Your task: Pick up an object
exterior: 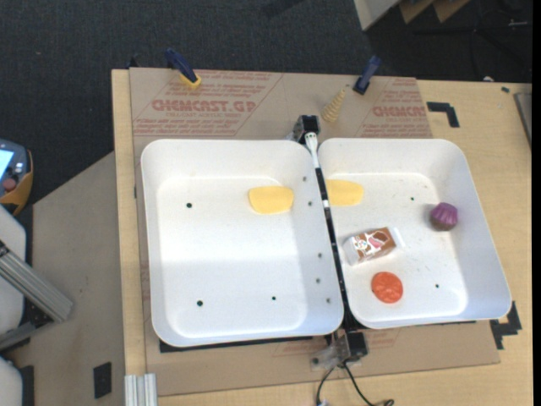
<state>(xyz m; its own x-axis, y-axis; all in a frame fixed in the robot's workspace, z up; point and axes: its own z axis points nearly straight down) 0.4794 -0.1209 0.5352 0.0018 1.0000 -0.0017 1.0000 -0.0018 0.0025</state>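
Nearest the gripper's right-hand approach, in the right shallow white plastic bin (pixel 423 161): small purple rounded lump (pixel 444 216), possibly soft, no clear long axis; gripper's state impossible to tell.

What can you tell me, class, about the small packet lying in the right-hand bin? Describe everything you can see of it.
The small packet is a flat, roughly rectangular wrapper, glossy like plastic, with a clear or pale border and a brown and white printed middle whose design is too small to read. It lies flat and slightly tilted on the floor of the right bin, near its centre, close to the divider. It sits apart from its neighbours: the orange round piece below it, the purple lump to its right and the yellow piece above. Nothing touches it.
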